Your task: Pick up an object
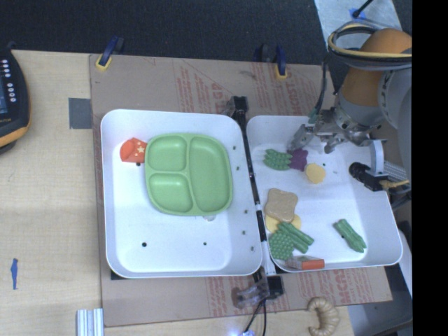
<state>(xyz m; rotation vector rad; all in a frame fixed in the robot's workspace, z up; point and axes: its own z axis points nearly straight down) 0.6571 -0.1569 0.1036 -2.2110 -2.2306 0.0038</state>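
Purple and small, the toy piece (pixel 299 159) lies at the right bin's (pixel 378 257) eleven o'clock, touching a green knobbly toy (pixel 278 160), just below the gripper (pixel 305 136). You cannot tell how its jaws stand. Judge it light, stiff, smooth plastic; grip across its narrow middle.

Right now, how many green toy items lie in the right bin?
3: one green piece near the back left beside the purple toy, a green cluster at the front left under the bread slice, and one at the front right. Others may be hidden.
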